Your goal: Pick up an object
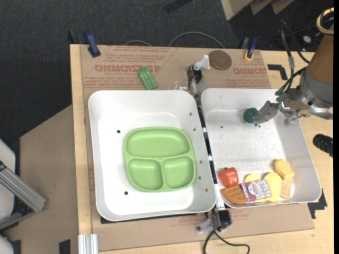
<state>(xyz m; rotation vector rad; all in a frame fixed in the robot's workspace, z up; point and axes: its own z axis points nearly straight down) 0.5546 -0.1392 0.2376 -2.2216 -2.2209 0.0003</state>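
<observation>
While the grey arm with its orange band reaches in from the right over the right-hand shallow white bin (296, 142), its two-finger gripper (265, 112) hangs near the bin's upper middle, with a small dark-green rounded object (250, 115) at the fingertip that points left. Whether that green lump is pinched between the fingers or merely sits just beside them cannot be told from this slanted view, and the fingers' spread is likewise unclear, so no grasp can be claimed. Judged on that, the pick-up looks at best to be in its closing stage: the arm is at a candidate, but nothing is plainly lifted clear of the bin floor. Other candidates lie clustered in the bin's lower corner, well apart from the gripper: a red tomato-like toy (228, 176), a brown bread-shaped piece (234, 195), a small printed packet (257, 188), and yellow toy food pieces (280, 176) touching one another. Across the divider, the left-hand white bin (106, 142) holds a pale green three-compartment plastic plate (159, 159), untouched. What remains is a confirmed grip and a lift.
</observation>
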